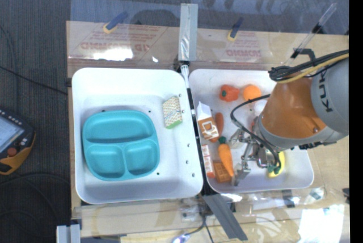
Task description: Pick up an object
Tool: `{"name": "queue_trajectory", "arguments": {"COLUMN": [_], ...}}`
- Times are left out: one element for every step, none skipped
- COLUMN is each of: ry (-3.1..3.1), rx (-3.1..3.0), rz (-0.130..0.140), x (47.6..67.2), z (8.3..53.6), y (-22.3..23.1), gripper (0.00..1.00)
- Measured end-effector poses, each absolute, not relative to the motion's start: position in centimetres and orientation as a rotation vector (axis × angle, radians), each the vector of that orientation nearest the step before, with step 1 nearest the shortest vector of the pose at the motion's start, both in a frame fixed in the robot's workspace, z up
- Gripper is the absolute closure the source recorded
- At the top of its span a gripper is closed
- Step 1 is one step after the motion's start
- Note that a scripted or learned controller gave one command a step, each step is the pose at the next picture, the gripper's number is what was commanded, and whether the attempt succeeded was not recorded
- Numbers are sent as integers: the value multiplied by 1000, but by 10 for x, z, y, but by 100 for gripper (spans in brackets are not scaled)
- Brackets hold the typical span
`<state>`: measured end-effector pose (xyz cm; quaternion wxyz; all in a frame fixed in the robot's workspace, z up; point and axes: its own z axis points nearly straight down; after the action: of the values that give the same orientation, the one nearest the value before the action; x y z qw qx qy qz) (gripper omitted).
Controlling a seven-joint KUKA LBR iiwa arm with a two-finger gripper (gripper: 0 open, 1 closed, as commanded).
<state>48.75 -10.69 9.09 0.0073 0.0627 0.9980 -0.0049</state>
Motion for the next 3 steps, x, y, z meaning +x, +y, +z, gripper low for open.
{"name": "queue_trajectory", "arguments": {"ry": [3098, 2867, 2679], "rx": [412, 1257, 1617], "rz": [-2, 0, 3], "x": [583, 648, 558], "z": [90, 89, 90], "y": [-104, -134, -127], "gripper": [0, 0, 0]}}
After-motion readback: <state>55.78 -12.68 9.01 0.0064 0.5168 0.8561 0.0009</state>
